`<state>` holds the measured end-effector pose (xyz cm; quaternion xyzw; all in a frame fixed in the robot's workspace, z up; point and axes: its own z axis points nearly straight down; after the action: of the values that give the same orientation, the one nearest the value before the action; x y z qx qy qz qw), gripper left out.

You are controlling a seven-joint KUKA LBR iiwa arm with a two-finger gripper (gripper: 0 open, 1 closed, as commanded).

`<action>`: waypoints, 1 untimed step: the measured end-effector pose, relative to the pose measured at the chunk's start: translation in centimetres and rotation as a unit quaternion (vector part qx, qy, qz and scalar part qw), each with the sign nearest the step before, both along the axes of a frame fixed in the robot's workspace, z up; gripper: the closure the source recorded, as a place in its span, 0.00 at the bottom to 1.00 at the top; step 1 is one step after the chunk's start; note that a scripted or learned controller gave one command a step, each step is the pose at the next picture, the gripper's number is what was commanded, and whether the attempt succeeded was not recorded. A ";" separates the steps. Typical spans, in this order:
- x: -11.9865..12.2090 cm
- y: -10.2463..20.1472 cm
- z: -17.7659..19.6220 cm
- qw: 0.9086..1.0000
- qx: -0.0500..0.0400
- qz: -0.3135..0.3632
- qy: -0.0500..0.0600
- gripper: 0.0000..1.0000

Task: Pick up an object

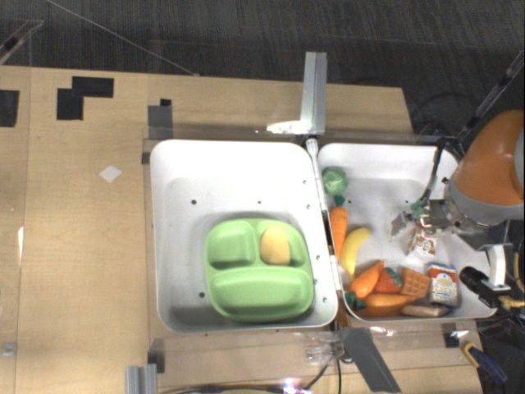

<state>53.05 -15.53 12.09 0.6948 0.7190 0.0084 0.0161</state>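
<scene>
White bin walls frame what we see: the right bin (385, 167) is bare along its far half, while toys crowd its near edge. We see the gripper (420, 217) above that bare floor, right of the banana (353, 249); whether it is clenched we cannot tell. A small carton (443, 284) bears a label too small to read. Left of the banana sits a green tray (246, 290).

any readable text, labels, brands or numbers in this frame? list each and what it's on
No text is legible in this frame.
Small carton, right bin: printed front, orange and white, too blurred to read.
Small packet beside the gripper: printed marks, too small to read.
Black blocks on the bench: plain shapes, no characters.
Green tray, left bin: no markings seen.
</scene>
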 end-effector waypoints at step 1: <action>3.9 -2.9 -0.5 0.998 0.005 -0.056 0.006 0.00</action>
<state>56.94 -18.40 11.55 0.7337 0.6794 0.0067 0.0087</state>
